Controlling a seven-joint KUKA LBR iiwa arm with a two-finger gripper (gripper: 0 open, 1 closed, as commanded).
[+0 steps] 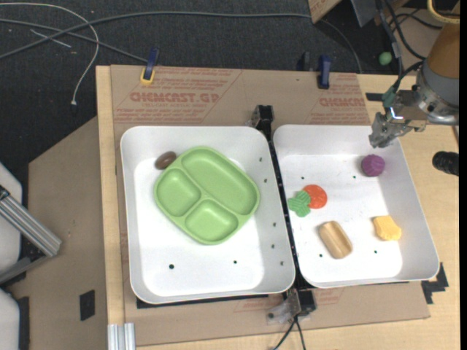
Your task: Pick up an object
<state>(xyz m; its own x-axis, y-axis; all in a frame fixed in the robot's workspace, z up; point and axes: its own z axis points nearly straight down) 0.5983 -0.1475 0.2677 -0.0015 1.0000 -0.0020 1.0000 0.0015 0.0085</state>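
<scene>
Gripper (382, 138) sits over the far right corner of the right bin (343, 272), just above and beside a purple ball (373, 165). Nothing visible between its tips; whether it is apart or together, cannot tell, too small and dark at this angle. No clear contact with the ball either. Arm (441, 64) enters from the right, grey metal with an orange band, cut off by the frame edge.

Right bin, shallow white plastic with rounded corners, holds four pieces besides: none touching the gripper. Purple ball is round, slightly fuzzy-looking. Near the bin's left wall, an orange-red round piece (315, 195) touches a green leafy-shaped piece (299, 205). Tan cylinder (335, 239) lies on its side toward the near edge, smooth. Yellow lumpy piece (387, 228) is near the right wall, shape hard to read.

Left bin (146, 268) holds a green tray (207, 195) with three compartments, smooth plastic, rotated askew. Small brown oval piece (166, 160) sits just beside the tray's far left edge, possibly partly under it.

Both bins rest on cardboard (190, 93) with red print, clamped at the far edge.
</scene>
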